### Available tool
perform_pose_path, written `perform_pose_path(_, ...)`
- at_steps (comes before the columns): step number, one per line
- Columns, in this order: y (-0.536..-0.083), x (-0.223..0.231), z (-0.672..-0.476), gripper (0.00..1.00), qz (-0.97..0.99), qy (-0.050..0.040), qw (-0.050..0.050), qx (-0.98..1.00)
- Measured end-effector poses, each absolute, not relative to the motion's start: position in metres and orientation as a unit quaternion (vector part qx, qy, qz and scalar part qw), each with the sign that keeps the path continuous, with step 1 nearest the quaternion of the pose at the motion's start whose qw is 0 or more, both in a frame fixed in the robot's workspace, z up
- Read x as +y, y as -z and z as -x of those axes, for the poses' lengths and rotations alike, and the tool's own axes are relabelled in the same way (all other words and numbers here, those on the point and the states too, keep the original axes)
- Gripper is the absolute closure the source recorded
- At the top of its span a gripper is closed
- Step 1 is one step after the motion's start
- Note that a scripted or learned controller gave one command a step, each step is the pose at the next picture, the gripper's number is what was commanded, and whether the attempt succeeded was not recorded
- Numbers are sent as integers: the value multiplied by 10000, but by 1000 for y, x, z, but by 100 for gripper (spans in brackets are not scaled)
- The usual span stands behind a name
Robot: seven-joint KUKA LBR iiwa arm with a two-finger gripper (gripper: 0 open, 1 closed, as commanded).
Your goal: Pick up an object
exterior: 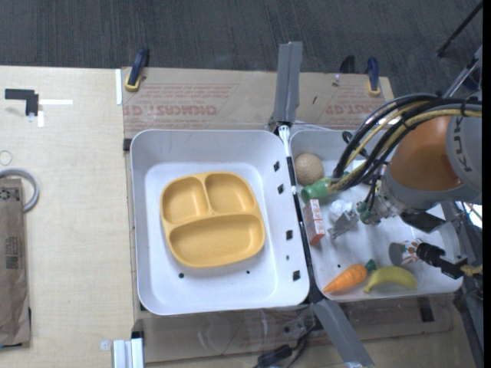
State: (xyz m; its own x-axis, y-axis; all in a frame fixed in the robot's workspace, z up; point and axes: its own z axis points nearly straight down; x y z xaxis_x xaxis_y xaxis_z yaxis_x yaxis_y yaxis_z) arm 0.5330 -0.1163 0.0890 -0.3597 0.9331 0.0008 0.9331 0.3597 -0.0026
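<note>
Reaching into the right bin (337, 140), I have the gripper (343, 225) low among the clutter, with nothing visibly between its tips; whether it is spread or clenched I cannot tell from up here. Candidates lie close: a red packet (315, 221) just beside it, a potato (309, 168) and a green piece (315, 189) further up, a carrot (345, 277) and a banana (391, 279) near the front wall. I judge this the approach step; next I need to settle on one target and close squarely.
</note>
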Motion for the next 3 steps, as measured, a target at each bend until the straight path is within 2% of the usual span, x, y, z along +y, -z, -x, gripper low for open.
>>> perform_pose_path(1, -143, -104, -581, 0, 5630, -12, 9, -8265)
perform_pose_path(2, -137, -169, -579, 0, 5287, -12, 2, -8488)
perform_pose_path(3, -146, -198, -622, 0, 4966, -10, -4, -8680)
